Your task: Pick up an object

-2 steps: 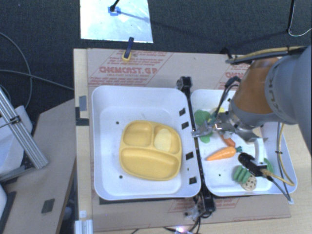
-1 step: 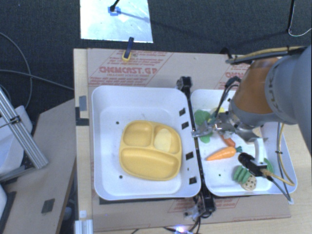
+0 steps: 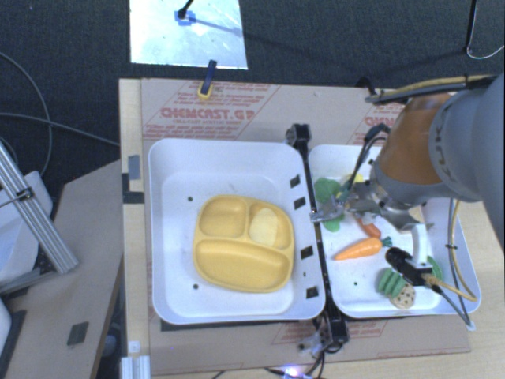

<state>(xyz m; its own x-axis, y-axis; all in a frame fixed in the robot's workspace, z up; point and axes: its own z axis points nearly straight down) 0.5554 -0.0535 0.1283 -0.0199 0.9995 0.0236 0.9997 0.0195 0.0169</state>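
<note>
My gripper [image 3: 329,210] hangs low over the left side of the right bin [image 3: 359,306], close to the divider between the bins. A green toy [image 3: 324,188] lies just behind it, and more green [image 3: 332,224] shows right beneath it. An orange carrot [image 3: 359,249] lies in the bin's middle, in front of the gripper, with a small orange piece [image 3: 369,230] just behind it. A green ridged toy [image 3: 387,281] and a chocolate-chip cookie [image 3: 404,295] sit near the front wall. The wrist hides the back right of this bin.
The left bin [image 3: 170,212] holds a yellow divided plate [image 3: 243,242]. Black clips line the divider [image 3: 309,212] between the bins. The arm [image 3: 426,144] crosses over the right bin's back right corner.
</note>
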